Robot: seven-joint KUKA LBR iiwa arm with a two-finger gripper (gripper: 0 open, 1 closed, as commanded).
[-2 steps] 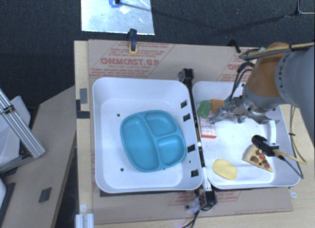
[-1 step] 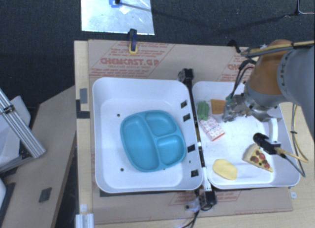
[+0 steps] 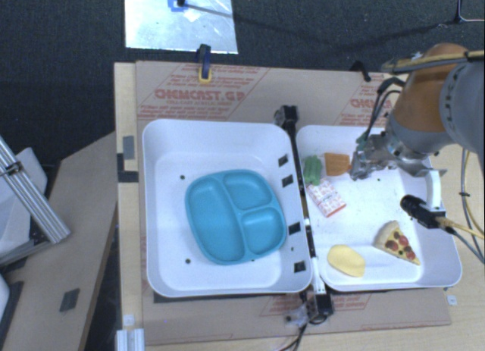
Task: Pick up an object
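tray (image 3: 231, 217) in left bin (image 3: 163, 190), pizza slice (image 3: 398, 242) right

Both shallow white plastic bins (image 3: 163, 213) look smooth and faintly glossy. In the left one lies a smooth, matt blue plastic divided plate (image 3: 233, 215). Under the bins sits a printed brown cardboard sheet (image 3: 250, 88), matt; beyond it, a dull grey metal plate (image 3: 178, 8) on rough dark carpet (image 3: 61, 39).
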